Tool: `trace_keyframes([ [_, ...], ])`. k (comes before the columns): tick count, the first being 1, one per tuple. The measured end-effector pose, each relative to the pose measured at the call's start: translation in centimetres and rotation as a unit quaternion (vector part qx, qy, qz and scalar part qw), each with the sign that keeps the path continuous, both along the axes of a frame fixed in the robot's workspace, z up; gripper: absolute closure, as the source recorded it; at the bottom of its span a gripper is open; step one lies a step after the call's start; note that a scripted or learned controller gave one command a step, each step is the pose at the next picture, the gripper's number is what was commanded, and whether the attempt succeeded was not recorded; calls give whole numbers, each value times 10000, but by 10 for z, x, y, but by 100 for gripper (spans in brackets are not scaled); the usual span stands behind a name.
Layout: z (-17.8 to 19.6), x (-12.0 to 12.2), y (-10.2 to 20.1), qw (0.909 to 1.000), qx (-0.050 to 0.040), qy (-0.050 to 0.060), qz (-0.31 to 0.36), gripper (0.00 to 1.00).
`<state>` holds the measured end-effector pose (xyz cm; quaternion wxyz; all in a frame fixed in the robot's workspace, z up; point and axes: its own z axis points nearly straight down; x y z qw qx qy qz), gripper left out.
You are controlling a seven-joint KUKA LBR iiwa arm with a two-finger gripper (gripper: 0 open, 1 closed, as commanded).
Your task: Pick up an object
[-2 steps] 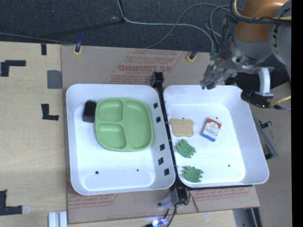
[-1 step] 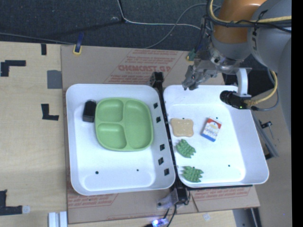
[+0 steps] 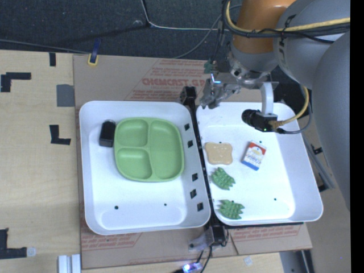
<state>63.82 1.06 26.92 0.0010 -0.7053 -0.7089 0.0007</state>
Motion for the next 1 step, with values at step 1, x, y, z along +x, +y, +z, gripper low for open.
trace_keyframes([
  [1, -12, 3, 52, 10000, -5, 1, -3, 100],
])
